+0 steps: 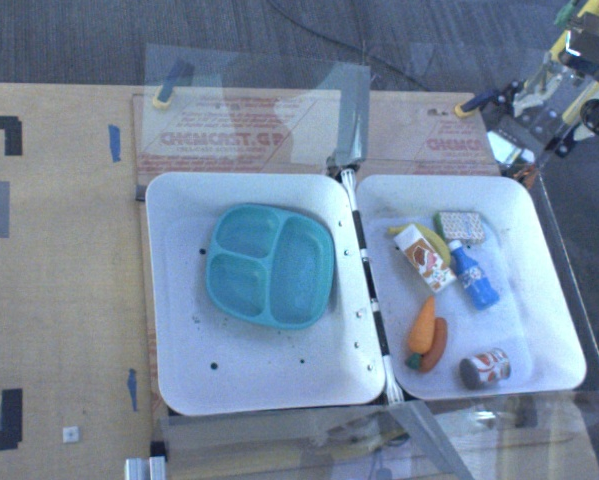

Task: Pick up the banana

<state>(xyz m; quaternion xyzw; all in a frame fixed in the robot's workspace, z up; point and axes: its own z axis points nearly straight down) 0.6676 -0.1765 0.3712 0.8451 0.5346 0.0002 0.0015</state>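
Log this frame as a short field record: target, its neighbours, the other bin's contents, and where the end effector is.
target: banana, right bin, mostly hidden under the carton
covering item: small carton, lying across the banana
other right-bin items: blue bottle, small box, carrot, sausage, can on its side
left bin: teal divided plate
end effector: outside the bins, beyond the right bin's far corner, holding nothing visible
task state: banana not yet picked

Teal plate (pixel 271 266), blue bottle (pixel 474 275), orange carrot (pixel 421 328), yellow banana (pixel 436 242), white bins (pixel 169 218).
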